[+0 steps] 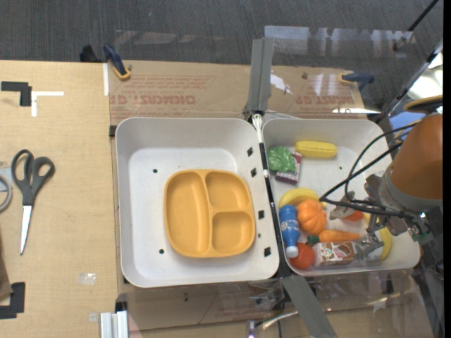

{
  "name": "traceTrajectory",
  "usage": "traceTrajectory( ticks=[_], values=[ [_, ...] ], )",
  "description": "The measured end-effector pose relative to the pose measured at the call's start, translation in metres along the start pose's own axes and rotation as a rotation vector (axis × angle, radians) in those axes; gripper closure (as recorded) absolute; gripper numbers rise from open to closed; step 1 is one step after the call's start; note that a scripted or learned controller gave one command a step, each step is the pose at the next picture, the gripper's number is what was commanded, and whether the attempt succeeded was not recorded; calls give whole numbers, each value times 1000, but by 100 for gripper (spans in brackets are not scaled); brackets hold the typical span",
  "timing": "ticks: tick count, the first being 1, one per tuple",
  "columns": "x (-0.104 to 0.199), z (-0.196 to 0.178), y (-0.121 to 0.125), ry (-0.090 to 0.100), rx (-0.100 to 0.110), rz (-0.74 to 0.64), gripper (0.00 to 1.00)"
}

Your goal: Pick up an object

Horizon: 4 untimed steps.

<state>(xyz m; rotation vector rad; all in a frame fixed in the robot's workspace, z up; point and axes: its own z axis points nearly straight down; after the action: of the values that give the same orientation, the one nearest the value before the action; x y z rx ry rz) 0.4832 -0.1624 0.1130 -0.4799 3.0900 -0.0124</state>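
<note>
- Although several toys are crowded into the right bin, the carrot is taken here as the likeliest thing to be picked up, since the gripper is seen just beside its tip, on the side away from the orange pumpkin.
- The carrot is shown lying flat, below and to the right of the pumpkin and just above the small printed carton.
- Whether the jaws stand apart or together cannot be told: the wrist and its cables hide them, and nothing is seen between them.
- The carrot is judged to be a hollow plastic toy: light, stiff, smooth and tapering, hence liable to slip or roll out of a loose hold.
- A hold across the thicker middle, square to its length, is judged safest; the thin tip would offer little surface.
- Crowding is judged to be the main hindrance: the carton and the red ball lie near, below the pumpkin, while the blue bottle stands to the pumpkin's left.
- The corn cob lies well above the pumpkin, apart from the cluster.
- The yellow divided tray is seen far to the pumpkin's left, in the left bin.
</note>
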Motion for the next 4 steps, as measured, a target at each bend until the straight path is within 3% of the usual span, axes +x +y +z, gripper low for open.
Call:
traceTrajectory(
  ticks=[1, 2, 3, 4],
  values=[
    [-44, 8, 38, 1, 7, 41, 0],
    [-98, -24, 2, 9, -7, 153, 0],
    [-46, 8, 33, 7, -6, 266, 0],
    [-62, -108, -40, 12, -5, 526, 0]
  ],
)
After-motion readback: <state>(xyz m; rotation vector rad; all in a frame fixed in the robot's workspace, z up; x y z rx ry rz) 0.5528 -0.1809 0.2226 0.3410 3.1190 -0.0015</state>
